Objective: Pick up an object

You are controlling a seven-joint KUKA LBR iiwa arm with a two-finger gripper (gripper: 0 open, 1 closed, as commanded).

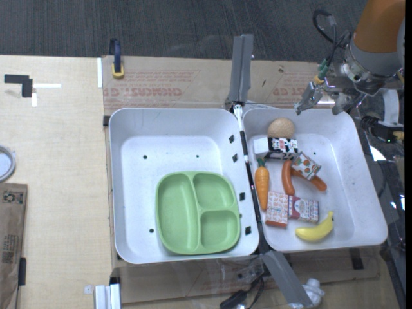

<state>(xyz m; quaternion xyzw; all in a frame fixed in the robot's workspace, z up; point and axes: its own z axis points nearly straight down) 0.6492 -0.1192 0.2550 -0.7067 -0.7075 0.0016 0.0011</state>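
Orange, smooth and tapered, green-tufted: the carrot [262,182], taken here as the landmark. Right of it, touching or nearly so, a glossy red sausage [288,177]. Just below it, two flat printed cartons [291,209]. Further right and lower, a curved yellow banana [315,228]. Above it, a black-and-white carton [283,146] and a round, matt tan ball [281,128]. Left of it, across the bin walls, a green divided plate [196,212] of hard plastic.

Well above and right of the carrot, over the far rim of the white bin [360,159]: the gripper [320,105], spread wide, nothing between its fingers.

Likely trouble: crowding beside the carrot, so a finger landing on a neighbour instead of beside it; slipping off the slick rounded sausage or ball; clipping the rim on the way down.
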